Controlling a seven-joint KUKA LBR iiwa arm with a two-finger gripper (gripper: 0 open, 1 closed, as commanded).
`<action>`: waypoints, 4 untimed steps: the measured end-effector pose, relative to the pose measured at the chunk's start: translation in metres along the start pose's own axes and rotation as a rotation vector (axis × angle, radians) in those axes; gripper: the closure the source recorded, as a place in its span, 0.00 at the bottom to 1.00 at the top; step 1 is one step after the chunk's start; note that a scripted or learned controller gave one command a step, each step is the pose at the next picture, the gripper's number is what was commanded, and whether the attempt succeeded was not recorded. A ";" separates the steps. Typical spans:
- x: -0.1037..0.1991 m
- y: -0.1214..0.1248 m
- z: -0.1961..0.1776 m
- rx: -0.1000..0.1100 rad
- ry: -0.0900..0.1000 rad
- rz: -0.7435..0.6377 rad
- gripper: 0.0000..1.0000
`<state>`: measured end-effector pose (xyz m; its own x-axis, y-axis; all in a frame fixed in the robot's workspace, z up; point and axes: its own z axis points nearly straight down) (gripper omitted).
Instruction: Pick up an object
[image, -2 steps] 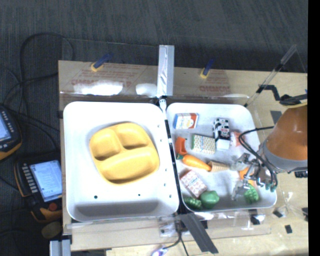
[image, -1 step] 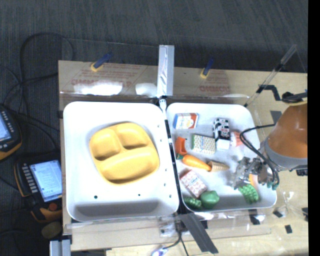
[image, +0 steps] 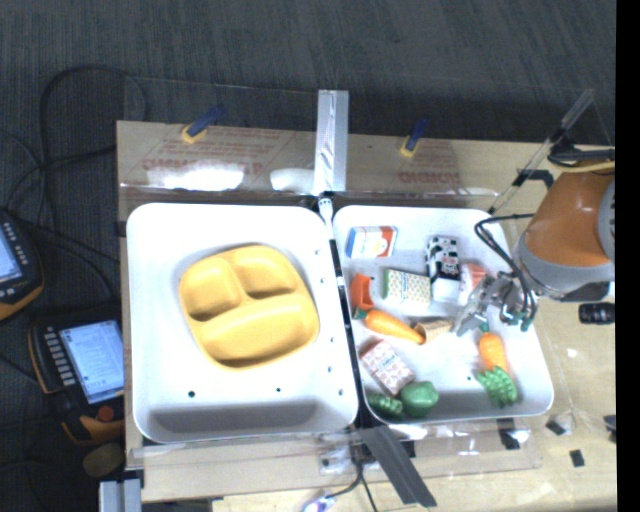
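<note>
We judge the approach step is in hand: our gripper hangs low inside the right bin, near its right wall. We cannot tell how it is set. A toy carrot lies just below it toward the bin's front right corner, its green top beyond. Next we likely need to settle on the carrot and descend over it.

No legible text on any package or label.
</note>
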<state>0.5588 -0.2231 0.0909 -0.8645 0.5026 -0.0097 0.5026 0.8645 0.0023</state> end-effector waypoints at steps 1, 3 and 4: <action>-0.001 0.000 0.001 0.001 -0.004 0.000 0.00; 0.055 -0.033 0.001 0.001 0.002 0.164 0.00; 0.059 -0.035 0.000 0.000 -0.009 0.118 0.00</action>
<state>0.4901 -0.2240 0.0906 -0.7992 0.6008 -0.0180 0.6008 0.7994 0.0035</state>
